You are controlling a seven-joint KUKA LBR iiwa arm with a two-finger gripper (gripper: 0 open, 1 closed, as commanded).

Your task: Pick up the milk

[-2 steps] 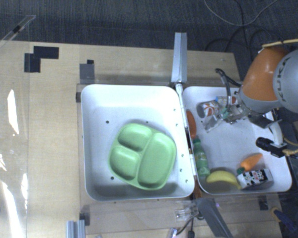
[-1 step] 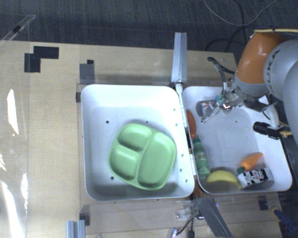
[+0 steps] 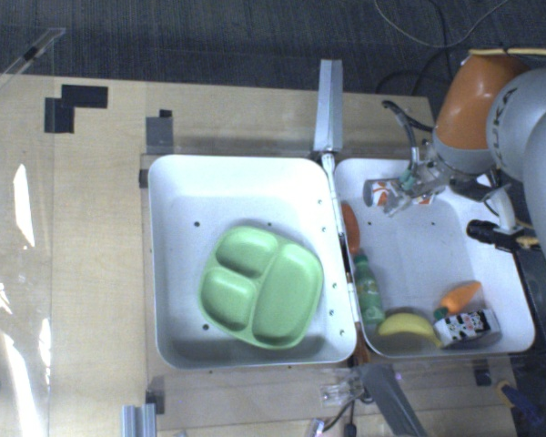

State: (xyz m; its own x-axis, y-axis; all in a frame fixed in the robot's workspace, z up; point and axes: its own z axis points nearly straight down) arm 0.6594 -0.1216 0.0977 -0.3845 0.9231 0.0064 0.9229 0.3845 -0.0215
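The milk (image 3: 468, 327), a small carton with a black-and-white pattern, lies on its side in the near right corner of the right bin (image 3: 419, 244), touching or just beside a carrot (image 3: 460, 294) and next to a banana (image 3: 408, 326). Judging by that, the pick has not been made: the carton rests on the bin floor and nothing grips it. The gripper (image 3: 409, 189) is low over the far end of the same bin, well apart from the milk, close to a small red-and-white object (image 3: 376, 192) by the far wall. Whether its tips touch that object I cannot tell; they are at least just beside it. The fingers are small and blurred against the white plastic, so I cannot tell whether they are spread or pressed together, and nothing can be seen pinched between them. A green bottle (image 3: 368, 289) lies along the divider side of the right bin, with an orange-red item (image 3: 350, 228) beyond it. The left bin (image 3: 173, 244) holds a green divided tray (image 3: 262, 285). What seems left is nearly everything: travel to the near corner, descend on the carton, close and lift.
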